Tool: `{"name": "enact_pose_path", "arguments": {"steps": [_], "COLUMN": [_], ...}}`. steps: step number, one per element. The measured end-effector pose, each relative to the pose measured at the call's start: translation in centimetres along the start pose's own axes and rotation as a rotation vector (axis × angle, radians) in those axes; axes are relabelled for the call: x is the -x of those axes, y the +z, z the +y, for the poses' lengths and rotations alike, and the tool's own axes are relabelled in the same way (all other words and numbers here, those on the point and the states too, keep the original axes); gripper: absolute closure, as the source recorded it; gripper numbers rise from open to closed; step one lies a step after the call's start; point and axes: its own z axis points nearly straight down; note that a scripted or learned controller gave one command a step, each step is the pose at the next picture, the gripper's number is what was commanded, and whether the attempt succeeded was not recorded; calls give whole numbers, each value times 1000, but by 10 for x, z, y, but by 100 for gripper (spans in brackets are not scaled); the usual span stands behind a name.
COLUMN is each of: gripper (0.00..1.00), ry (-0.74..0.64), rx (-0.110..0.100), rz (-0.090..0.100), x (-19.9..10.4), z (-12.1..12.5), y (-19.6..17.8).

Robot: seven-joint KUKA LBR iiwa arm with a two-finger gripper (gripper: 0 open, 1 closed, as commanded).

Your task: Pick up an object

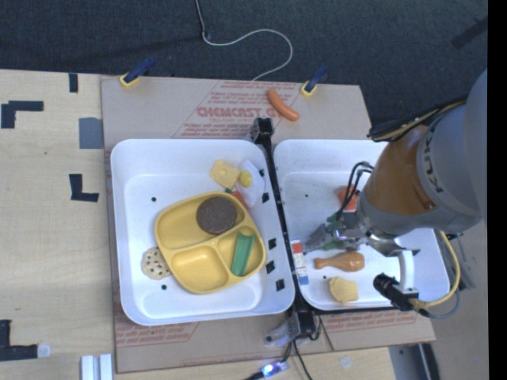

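From above, the two white bins sit side by side on a cardboard sheet laid over the wooden bench. The grey arm with its orange band reaches in from the right and hangs low over the right bin. Its gripper points toward the bin's left part, just above a toy chicken drumstick that lies flat on the bin floor. The dark fingers are bunched in shadow under the wrist, and I cannot tell whether they are spread or closed; nothing shows between them. The drumstick lies just below the gripper tip, and whether they touch I cannot say. Near the front edge of the same bin lies a small pale yellow ridged piece, close to the drumstick but apart from it.

In the left bin a yellow divided plate carries a brown round patty and a green stick-shaped piece. A cookie rests against the plate's left rim. Behind the plate, a yellow block of toy cheese lies near the bin's back right corner.

Outside the bins, an orange toy sausage lies on the cardboard behind them.
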Motion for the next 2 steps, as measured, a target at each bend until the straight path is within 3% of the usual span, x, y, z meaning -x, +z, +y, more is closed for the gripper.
{"name": "enact_pose_path", "arguments": {"steps": [1, 2], "gripper": [100, 100], "ry": [0, -1], "rx": [2, 5], "rz": [0, 1], "x": [0, -3], "z": [0, 0], "y": [-11, -74]}}
